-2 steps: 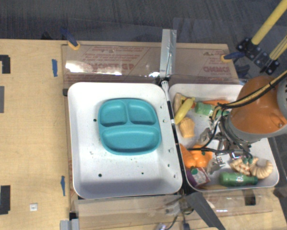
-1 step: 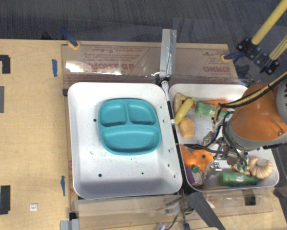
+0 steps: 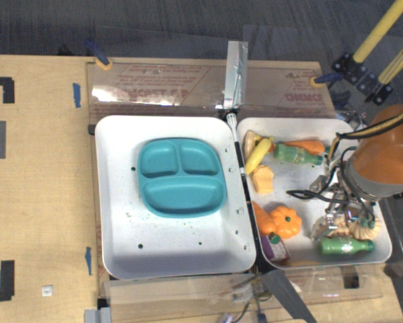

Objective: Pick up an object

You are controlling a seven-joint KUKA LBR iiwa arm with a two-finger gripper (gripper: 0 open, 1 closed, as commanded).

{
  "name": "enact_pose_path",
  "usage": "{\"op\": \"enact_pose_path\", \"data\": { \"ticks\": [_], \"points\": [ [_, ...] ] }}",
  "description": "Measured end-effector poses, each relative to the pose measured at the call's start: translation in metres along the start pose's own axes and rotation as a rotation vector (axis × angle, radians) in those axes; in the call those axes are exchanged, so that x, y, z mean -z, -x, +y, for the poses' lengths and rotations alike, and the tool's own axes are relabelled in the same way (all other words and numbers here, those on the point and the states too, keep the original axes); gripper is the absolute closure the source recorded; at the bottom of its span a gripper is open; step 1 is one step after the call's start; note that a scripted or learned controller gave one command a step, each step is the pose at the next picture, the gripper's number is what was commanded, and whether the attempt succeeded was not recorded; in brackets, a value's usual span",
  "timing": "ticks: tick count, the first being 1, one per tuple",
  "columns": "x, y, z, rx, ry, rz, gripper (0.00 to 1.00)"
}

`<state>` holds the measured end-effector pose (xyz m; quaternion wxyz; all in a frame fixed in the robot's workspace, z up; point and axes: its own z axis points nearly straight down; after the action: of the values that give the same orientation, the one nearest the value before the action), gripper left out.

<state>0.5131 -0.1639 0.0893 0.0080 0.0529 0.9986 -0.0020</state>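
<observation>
Lower the end effector (image 3: 336,215), finger state impossible to tell, straight onto the green bottle (image 3: 346,247) just below it, avoiding the pumpkin (image 3: 286,222) to its left

Arm (image 3: 383,160) cut off at right edge; pincer (image 3: 337,215) fingers lost in cable clutter, state unclear.

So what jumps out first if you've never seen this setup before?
Probably the teal divided plate, alone in the left white bin. Then the right bin, crowded with toy food: a pumpkin near its front, a yellow banana at the back, and the orange-banded arm reaching in over a green bottle.
</observation>
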Motion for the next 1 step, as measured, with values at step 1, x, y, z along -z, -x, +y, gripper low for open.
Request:
{"op": "enact_pose_path", "data": {
  "ticks": [1],
  "points": [
    [0.0176, 0.1124, 0.0827, 0.121, 0.007, 0.004, 0.0]
  ]
}}
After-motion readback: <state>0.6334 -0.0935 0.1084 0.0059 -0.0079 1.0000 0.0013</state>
